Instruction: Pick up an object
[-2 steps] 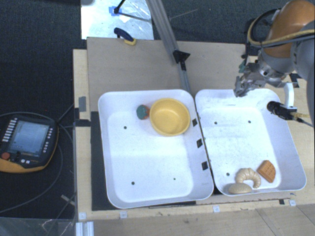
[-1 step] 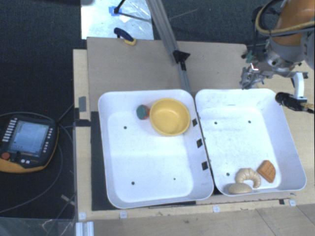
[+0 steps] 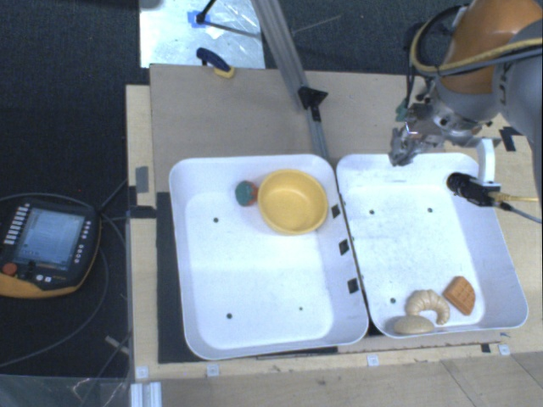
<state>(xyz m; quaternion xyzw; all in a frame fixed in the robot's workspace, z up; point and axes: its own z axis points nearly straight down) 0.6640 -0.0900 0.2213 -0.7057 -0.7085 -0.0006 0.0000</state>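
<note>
1. my fingers [image 3: 400, 154]: at the far rim of the right bin [image 3: 501, 265], nothing seen between them; can't tell how open.
2. targets well apart from me, likely a pre-pick hover.
3. count: right bin 3, i.e. pastry [image 3: 429, 303], beige lump [image 3: 411, 325], orange cracker [image 3: 460, 294], clustered at the near edge.
4. left bin [image 3: 254, 312] 2: yellow bowl [image 3: 293, 200], green ball [image 3: 246, 193], touching.

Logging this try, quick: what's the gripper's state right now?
Gripper: over the right bin's far edge; whether it is open, shut or holding anything cannot be told.
</note>
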